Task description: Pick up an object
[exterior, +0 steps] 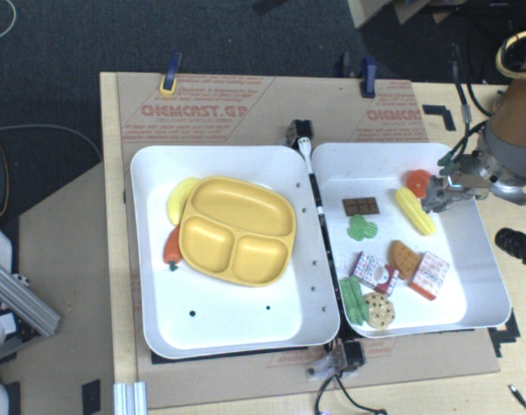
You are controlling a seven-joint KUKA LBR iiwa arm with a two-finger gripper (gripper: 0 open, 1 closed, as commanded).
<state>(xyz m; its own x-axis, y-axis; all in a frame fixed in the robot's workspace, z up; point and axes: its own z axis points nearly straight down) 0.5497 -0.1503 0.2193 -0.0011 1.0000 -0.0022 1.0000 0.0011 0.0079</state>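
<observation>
My gripper hangs low over the upper right part of the right bin, reaching in from the right. It sits right beside a red tomato and the upper end of a yellow corn cob. Nothing is visibly held in it. Elsewhere in that bin lie a brown chocolate bar, a green toy piece, a brown waffle, a red and white packet, a pink and white packet, a green bean pod and a cookie.
The left bin holds a yellow divided plate, with a banana and a red-orange pepper tucked at its left edge. A black rail separates the bins. Clamps hold the cardboard base at the back.
</observation>
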